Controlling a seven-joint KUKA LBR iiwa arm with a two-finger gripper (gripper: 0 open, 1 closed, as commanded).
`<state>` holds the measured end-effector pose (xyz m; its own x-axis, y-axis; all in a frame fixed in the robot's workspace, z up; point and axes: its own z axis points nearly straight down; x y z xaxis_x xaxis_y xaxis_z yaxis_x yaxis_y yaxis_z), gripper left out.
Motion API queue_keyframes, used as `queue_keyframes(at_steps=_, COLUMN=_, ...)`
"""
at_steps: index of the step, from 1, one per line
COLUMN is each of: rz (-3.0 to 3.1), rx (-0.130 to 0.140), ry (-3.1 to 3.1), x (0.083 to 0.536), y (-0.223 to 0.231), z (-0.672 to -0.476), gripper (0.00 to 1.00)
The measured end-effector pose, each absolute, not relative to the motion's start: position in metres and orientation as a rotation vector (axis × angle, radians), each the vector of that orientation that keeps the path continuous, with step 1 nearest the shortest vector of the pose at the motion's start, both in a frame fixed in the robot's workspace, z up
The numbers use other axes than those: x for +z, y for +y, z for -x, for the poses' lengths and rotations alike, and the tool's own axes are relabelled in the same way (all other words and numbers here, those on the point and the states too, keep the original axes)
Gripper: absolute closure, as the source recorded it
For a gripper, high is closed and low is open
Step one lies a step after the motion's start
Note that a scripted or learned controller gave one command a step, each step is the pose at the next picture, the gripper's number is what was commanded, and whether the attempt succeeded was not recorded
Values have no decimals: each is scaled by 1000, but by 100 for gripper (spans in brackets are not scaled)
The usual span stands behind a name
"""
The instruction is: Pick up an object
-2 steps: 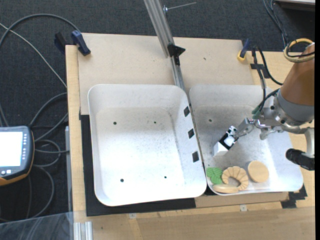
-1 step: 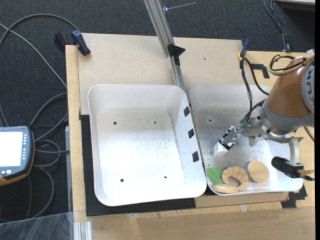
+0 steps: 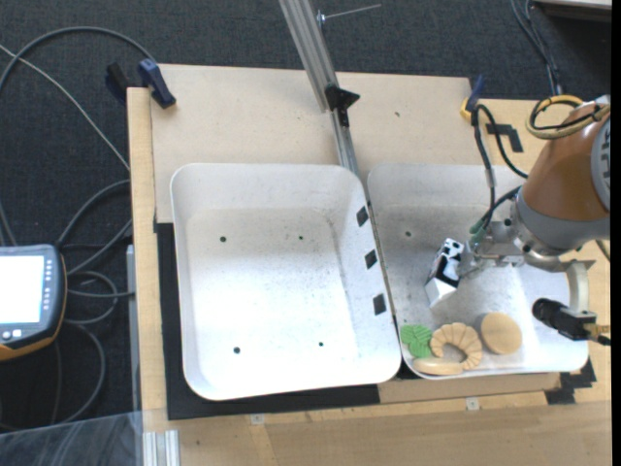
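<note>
Two shallow white bins sit side by side on the bench (image 3: 243, 115). Far to the gripper's left, beyond the bench's edge, a handheld screen unit (image 3: 27, 294) lies on the dark floor among grey cables. The left bin (image 3: 194, 202) comes next, well apart from the gripper, its wide speckled floor open from rim to rim. A slanted metal rail (image 3: 315, 51) runs down to the seam between the bins, where the left bin's right rim overlaps the right bin (image 3: 408, 187).

In the right bin, everything crowds the lower edge. A green piece (image 3: 416, 339) lies in the near left corner, below and left of the gripper. Touching it on the right is a tan ridged croissant-shaped object (image 3: 456, 347), and just beside that a round tan disc (image 3: 502, 333), both below the gripper and close to the near rim. A black-and-white carton-like object (image 3: 445, 268) stands tilted immediately left of the gripper, touching or nearly touching its tip.

The gripper (image 3: 477, 256) reaches in from the right below the orange band of the arm (image 3: 568, 178); whether its fingers are apart or together cannot be told, and nothing is seen clamped between them. Above the gripper, the upper half of the right bin's floor lies open up to the far rim.
</note>
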<state>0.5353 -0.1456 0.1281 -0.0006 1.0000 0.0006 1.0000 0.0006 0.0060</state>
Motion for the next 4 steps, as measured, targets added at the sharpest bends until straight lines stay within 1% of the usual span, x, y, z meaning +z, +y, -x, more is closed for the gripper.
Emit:
queue_keyframes(at_steps=1, rz=-2216, rx=5, ry=2218, x=176, y=-153, z=-542, gripper=100)
queue_keyframes(at_steps=2, rz=-2215, rx=6, ry=2219, x=230, y=-153, z=-544, gripper=100)
queue_keyframes(at_steps=3, rz=-2216, rx=2, ry=2231, x=222, y=-96, z=-553, gripper=100)
queue_keyframes(at_steps=4, rz=-2217, rx=2, ry=2231, x=224, y=-46, z=-548, gripper=100)
